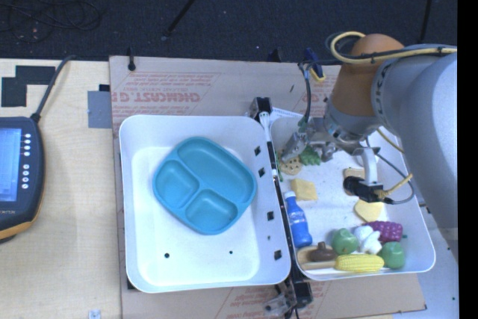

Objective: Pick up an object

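The gripper [302, 148] is down in the far corner of the right bin [424, 254], hard by the divider. Whether it is open or closed cannot be told from up here, since the wrist and cables crowd the spot. Directly under it lies a green piece [311, 156], with a tan piece [289, 158] touching on the divider side. One of these looks like the target, and neither is visibly held. Here's the danger: the two lie so tight together that a closing grip could nudge one aside or catch both and drop them. The bin wall sits just beyond the gripper, so a small drift that way means a scrape on the rim. A cheese wedge [304, 189] lies near, on the camera side of the gripper, and could get bumped on the lift. Past it comes the bottle [297, 220] along the divider. Well apart, in the near corner, sit the corn [360, 262], the grapes [385, 229] and a yellow slice [369, 211]. Now the count: two bins, one green piece, one tan piece, one wedge, one bottle, one corn, one bunch of grapes and one slice. Across the divider there is one plate [204, 184] in the left bin [142, 265].
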`<state>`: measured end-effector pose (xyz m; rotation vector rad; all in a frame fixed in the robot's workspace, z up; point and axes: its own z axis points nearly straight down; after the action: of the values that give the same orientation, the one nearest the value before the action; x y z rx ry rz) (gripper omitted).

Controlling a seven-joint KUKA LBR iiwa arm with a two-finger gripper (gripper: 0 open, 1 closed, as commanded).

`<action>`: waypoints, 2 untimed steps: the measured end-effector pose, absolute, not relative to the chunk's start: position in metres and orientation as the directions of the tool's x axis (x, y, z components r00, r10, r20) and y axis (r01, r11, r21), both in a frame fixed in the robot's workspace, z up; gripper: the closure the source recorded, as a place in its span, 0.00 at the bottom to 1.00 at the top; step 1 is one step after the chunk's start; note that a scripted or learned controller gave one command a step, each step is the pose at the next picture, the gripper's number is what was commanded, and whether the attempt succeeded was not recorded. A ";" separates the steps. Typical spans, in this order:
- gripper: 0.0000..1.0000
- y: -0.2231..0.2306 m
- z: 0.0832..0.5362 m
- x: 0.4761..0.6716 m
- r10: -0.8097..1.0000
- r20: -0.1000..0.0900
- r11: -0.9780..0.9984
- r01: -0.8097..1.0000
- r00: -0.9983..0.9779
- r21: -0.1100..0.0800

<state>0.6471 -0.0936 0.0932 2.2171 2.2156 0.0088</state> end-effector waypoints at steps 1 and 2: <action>1.00 -0.093 0.105 0.648 1.000 0.002 0.000 1.000 0.000 0.011; 0.00 -0.093 0.104 0.648 1.000 0.002 -0.001 1.000 0.001 0.009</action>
<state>0.6477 -0.0928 0.1036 2.2183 2.2171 0.0126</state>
